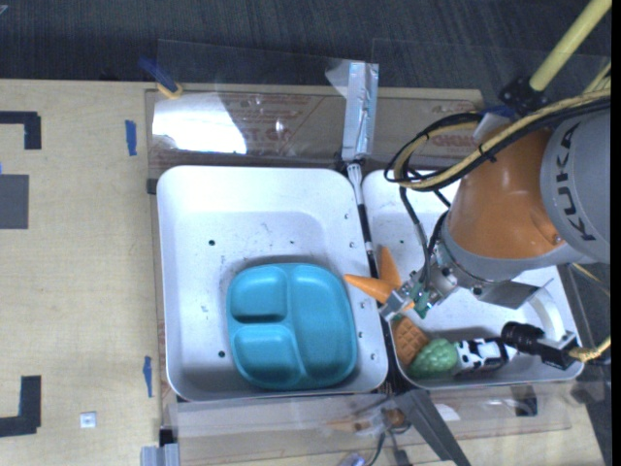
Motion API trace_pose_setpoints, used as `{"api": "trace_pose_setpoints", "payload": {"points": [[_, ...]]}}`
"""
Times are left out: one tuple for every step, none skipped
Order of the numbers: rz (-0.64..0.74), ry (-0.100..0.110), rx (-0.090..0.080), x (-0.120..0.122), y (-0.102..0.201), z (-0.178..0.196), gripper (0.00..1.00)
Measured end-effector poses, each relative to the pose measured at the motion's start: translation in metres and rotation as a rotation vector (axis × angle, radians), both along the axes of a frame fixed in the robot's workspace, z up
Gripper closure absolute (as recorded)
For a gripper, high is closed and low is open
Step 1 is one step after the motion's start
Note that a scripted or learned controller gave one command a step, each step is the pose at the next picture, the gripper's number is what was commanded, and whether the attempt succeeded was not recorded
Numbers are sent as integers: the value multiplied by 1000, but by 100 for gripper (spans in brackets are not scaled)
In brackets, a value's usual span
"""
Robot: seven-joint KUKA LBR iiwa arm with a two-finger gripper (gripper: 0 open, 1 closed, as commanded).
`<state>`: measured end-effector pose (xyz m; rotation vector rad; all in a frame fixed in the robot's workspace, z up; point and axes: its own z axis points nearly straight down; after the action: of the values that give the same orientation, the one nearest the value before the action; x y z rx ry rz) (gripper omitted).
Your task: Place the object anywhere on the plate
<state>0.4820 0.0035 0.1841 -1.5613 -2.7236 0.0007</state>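
Orange carrot (pixel 376 278) is lying across the divider between the bins, just right of the plate (pixel 291 325) sitting in the left bin (pixel 194 212). The gripper (pixel 406 299) is hanging beside it in the right bin (pixel 408 187); whether it is open cannot be told, the arm hiding much.

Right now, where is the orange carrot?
The carrot lies across the divider between the bins, right of the blue plate, beside the gripper.
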Motion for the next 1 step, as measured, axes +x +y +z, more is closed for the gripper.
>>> {"api": "trace_pose_setpoints", "payload": {"points": [[204,-5,0,4,62,38,100]]}}
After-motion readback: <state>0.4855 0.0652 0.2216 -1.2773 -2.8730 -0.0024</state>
